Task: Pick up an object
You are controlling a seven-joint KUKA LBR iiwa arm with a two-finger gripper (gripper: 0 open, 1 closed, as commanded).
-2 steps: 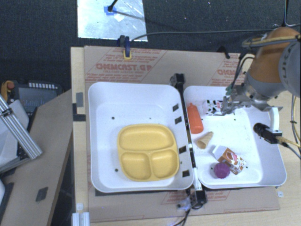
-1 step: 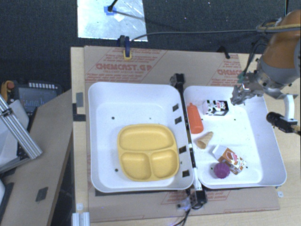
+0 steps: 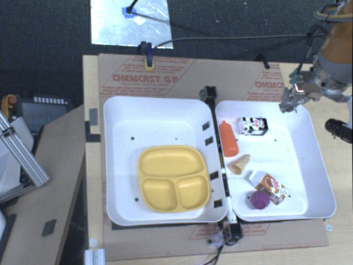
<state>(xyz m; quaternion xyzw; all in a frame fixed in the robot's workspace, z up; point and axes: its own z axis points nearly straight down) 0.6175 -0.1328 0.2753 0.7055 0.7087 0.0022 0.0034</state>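
Gripper (image 3: 289, 105) poised over the right bin's (image 3: 319, 164) far corner; I cannot tell its state. Candidate objects lie apart below: orange carrot (image 3: 228, 138), black-and-white carton (image 3: 253, 126), cone (image 3: 240, 163), purple ball (image 3: 260, 200). I judge a descent here risks striking the rim.

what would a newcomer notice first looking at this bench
The big yellow three-compartment plastic tray in the left white bin stands out first. Next comes the right white bin's clutter: an orange carrot-shaped toy, a black-and-white carton and a purple ball. The claw hovers over that bin's far right corner.
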